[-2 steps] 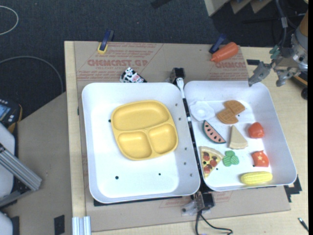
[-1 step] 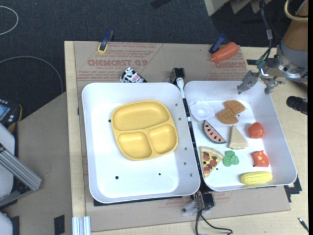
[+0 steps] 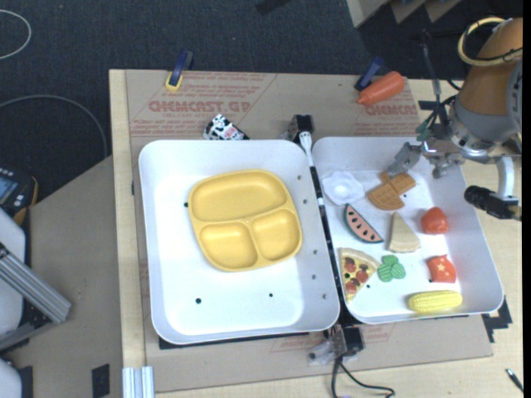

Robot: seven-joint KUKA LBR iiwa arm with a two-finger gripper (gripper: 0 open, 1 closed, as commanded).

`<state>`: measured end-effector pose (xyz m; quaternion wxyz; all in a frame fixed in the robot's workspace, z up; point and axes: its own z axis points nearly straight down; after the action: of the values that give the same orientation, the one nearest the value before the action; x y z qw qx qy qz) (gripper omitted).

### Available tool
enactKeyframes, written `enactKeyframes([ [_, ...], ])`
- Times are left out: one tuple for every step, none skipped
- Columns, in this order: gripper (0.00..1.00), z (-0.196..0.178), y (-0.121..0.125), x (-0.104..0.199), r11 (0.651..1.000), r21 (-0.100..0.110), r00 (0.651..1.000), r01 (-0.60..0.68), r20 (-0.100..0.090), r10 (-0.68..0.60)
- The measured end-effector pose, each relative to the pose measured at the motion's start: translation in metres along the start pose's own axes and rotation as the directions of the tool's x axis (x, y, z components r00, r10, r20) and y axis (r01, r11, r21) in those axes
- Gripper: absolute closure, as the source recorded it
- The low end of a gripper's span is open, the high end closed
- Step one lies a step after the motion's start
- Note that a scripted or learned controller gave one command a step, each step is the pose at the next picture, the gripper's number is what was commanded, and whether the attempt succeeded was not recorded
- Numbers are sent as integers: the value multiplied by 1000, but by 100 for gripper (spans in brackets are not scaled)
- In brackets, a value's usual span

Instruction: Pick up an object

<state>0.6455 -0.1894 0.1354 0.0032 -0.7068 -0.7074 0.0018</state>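
The right bin (image 3: 485,247) holds several toy foods: a white fried egg (image 3: 340,189), a brown waffle (image 3: 390,191), a watermelon slice (image 3: 362,224), a pale wedge (image 3: 404,235), a red tomato (image 3: 434,220), a red piece (image 3: 441,268), a pizza slice (image 3: 357,270), a green piece (image 3: 391,268) and a yellow corn cob (image 3: 434,302). My gripper (image 3: 420,162) hangs over the back of this bin, just above and right of the waffle. Its fingers are spread open with nothing between them.
The left bin (image 3: 166,297) bears a yellow divided plate (image 3: 243,220). Outside the bins, an orange carrot (image 3: 382,88) and a small cow toy (image 3: 224,128) lie on the board. A black part (image 3: 489,201) juts over the right bin's right rim.
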Motion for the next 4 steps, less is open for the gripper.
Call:
enactKeyframes([
  [0, 53, 0, 1, 1000, -2, 1000, 1, 0, -1],
  [100, 38, 2, 1, 1000, -9, 1000, 1, 2, -1],
  [100, -25, 7, 4, 1000, -15, 1000, 0, 5, 0],
  [100, -69, 5, 6, 1000, -14, 1000, 0, 5, 0],
])
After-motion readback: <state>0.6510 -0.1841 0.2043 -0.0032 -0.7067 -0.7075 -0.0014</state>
